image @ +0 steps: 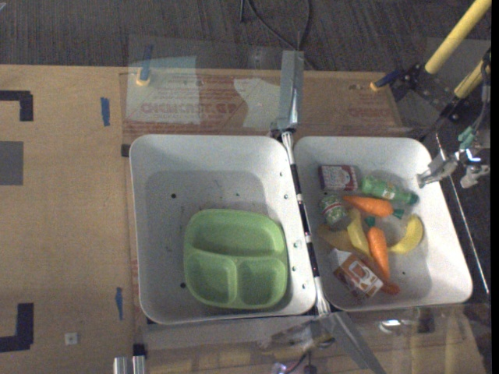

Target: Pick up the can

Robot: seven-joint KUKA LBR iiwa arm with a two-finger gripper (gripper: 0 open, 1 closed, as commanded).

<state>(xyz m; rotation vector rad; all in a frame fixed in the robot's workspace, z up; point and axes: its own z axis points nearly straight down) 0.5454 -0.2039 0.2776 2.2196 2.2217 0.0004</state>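
The can [334, 209] is small, with a green and red label, and lies in the left part of the right bin [448, 287]. It sits just below a red box [338, 178] and touches an orange carrot [371, 205]. My gripper [433, 174] hangs at the right bin's upper right rim, well to the right of the can and apart from it. Nothing shows between it and the can except a green bottle [387, 189].
The right bin also holds a second carrot [378, 252], a banana [410, 236], a yellow piece [355, 234] and a brown carton [359, 276]. A green divided plate [234, 259] lies in the left bin [156, 170]. Yellow-handled tools [456, 33] stand at the upper right.
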